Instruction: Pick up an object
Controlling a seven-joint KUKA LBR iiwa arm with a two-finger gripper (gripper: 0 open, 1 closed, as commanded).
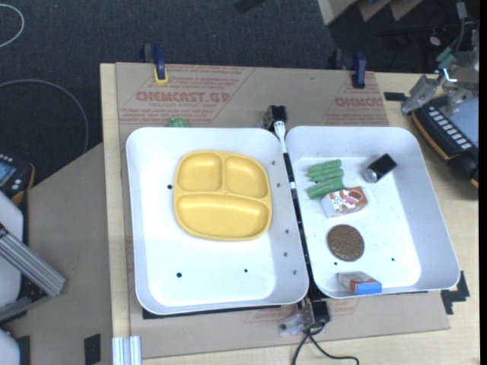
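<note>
Objects all lay in right bin (pixel 426 204): green beans (pixel 326 178), small carton (pixel 346 201), brown disc (pixel 345 242), dark cylinder (pixel 378 167), box (pixel 359 284) at near wall. Beans' long axis ran across bin. Yellow divided plate (pixel 223 195) sat alone in left bin (pixel 152 234). Hand state: could not tell.

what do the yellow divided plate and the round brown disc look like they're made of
The yellow three-compartment plate looks like moulded plastic: smooth, uniform colour, soft sheen. The round brown disc looks matte and slightly grainy, maybe a toy cookie or patty of plastic or rubber; unclear.
</note>
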